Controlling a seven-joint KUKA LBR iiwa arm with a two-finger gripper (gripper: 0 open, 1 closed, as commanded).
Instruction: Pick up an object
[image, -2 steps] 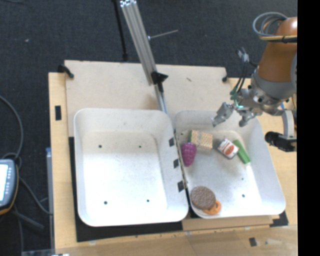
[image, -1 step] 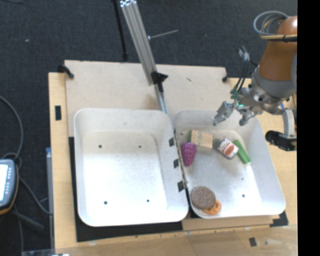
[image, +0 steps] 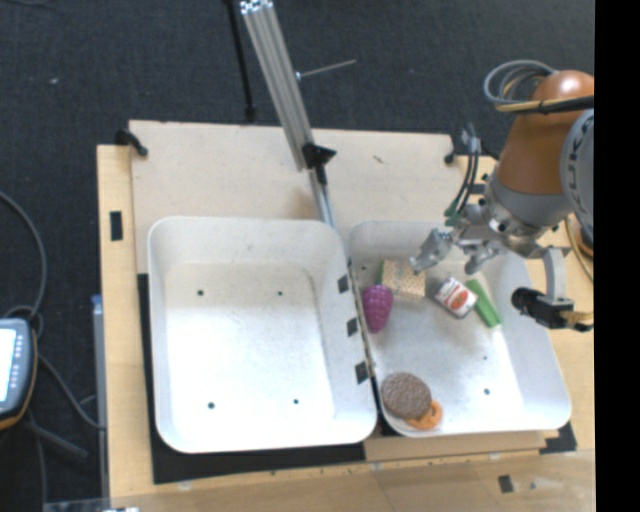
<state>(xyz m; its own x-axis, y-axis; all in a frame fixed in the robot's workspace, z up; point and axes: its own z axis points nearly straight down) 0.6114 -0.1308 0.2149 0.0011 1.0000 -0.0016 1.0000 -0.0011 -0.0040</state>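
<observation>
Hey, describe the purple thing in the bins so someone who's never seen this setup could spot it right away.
Look at the right bin of the two white ones. The purple object lies against that bin's left wall, beside the divider, left of a tan block. It is the one purple item there; the others are tan, red-and-white, green, or brown and orange.
</observation>
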